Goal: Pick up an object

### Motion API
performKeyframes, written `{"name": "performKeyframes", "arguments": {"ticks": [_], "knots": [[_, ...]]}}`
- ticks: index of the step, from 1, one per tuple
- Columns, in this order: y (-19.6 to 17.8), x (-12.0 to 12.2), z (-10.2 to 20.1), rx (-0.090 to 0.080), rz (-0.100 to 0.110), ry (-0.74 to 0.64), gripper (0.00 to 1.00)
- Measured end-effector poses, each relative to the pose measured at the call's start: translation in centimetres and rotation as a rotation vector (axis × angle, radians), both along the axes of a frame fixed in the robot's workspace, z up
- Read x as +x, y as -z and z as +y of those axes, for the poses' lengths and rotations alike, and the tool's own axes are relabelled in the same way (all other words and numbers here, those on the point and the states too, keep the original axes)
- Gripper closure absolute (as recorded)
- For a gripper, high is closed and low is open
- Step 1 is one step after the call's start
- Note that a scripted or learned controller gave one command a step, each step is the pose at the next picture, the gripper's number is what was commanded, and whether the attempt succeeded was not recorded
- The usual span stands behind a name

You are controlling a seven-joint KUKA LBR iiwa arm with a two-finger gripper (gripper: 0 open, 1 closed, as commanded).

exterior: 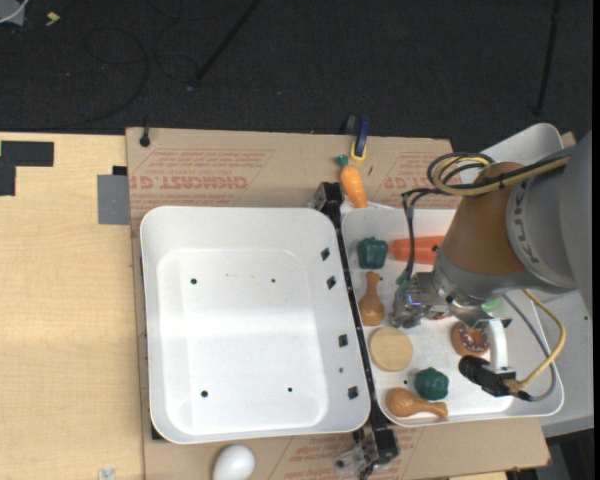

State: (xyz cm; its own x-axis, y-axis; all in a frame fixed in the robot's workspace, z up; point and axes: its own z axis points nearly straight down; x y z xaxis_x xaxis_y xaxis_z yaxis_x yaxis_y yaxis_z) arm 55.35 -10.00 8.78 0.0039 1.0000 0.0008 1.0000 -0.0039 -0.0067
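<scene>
Now the tool (412,308) hangs low beside the tan disc (391,349), grip state unclear, needing a final descent.

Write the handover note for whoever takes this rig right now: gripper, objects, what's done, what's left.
Gripper: low in the right bin, between the tan gourd and round tan disc; finger state not readable, nothing seen held.
Objects in the right bin: green pepper, orange piece, green lump, tan pear-shaped piece, brown round item.
Outside the bins: carrot at the top edge, white egg at the bottom.
Left bin: no objects.
Done: approach.
Left: grasp, lift.
</scene>
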Motion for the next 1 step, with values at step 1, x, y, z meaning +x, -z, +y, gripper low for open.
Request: {"name": "performKeyframes", "arguments": {"ticks": [1], "knots": [[-0.05,-4.55,1.83,0.000,-0.006,-0.001,1.00]]}}
